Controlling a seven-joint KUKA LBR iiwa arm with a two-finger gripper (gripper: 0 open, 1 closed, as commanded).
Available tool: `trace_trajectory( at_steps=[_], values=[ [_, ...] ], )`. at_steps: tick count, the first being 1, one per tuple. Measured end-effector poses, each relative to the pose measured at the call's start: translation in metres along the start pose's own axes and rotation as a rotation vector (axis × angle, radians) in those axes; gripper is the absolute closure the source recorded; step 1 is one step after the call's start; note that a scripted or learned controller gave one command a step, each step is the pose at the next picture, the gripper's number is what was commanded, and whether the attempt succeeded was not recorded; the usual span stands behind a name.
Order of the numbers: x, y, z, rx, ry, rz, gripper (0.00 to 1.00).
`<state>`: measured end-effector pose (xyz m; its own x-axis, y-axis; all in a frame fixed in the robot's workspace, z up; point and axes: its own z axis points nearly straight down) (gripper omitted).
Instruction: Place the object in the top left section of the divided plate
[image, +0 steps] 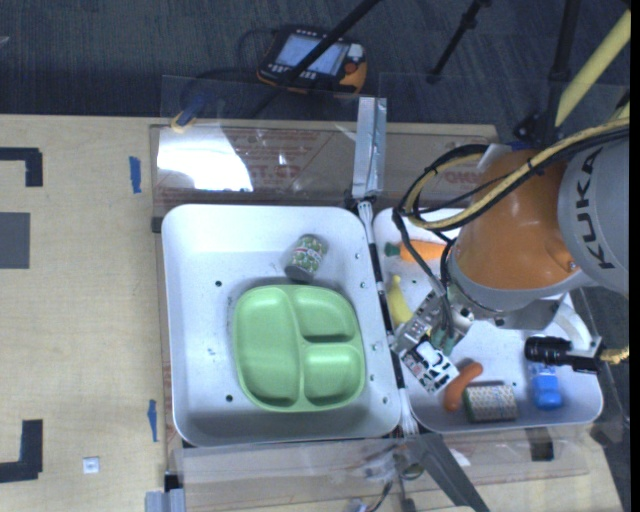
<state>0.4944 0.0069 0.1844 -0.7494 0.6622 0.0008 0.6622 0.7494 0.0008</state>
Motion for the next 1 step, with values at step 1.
trace_trajectory(
  at_steps=[1],
  values=[
    [-0.0493,0.0195,-0.1928,-0.002,-0.004,0.023,1.00]
  ],
)
